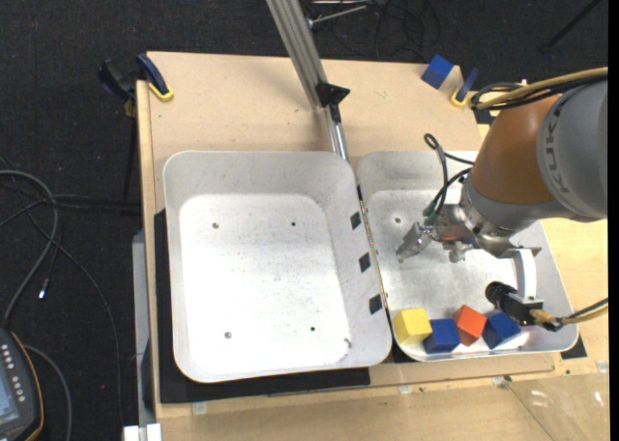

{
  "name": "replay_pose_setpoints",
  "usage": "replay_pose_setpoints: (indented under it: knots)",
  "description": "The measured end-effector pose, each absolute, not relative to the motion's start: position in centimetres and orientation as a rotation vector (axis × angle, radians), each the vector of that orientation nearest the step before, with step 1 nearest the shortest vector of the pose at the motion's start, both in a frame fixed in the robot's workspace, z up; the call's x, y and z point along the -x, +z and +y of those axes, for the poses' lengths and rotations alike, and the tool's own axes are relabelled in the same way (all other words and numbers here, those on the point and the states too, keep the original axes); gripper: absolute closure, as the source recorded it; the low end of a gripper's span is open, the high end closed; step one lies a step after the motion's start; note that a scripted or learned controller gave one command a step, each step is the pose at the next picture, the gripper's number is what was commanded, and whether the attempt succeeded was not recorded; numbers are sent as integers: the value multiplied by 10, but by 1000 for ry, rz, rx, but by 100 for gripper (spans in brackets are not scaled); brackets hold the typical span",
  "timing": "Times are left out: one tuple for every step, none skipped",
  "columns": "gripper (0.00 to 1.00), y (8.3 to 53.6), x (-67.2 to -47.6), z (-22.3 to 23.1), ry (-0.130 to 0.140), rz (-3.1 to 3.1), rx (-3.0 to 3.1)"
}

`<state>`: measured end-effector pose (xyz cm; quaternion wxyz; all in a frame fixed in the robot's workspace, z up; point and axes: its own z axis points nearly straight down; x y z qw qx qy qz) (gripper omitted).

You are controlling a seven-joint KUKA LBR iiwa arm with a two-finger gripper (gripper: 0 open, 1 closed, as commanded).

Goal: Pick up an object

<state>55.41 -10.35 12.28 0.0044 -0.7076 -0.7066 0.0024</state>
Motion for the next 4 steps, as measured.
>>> replay_pose_setpoints:
  knots:
    - [0,98,-524,-116,5,-2215,2222]
    - [0,100,-526,-115,0,-2219,2223]
    - [0,161,-493,-106,-3,-2222,2225]
    - [0,264,-507,-127,-6,-2230,2226]
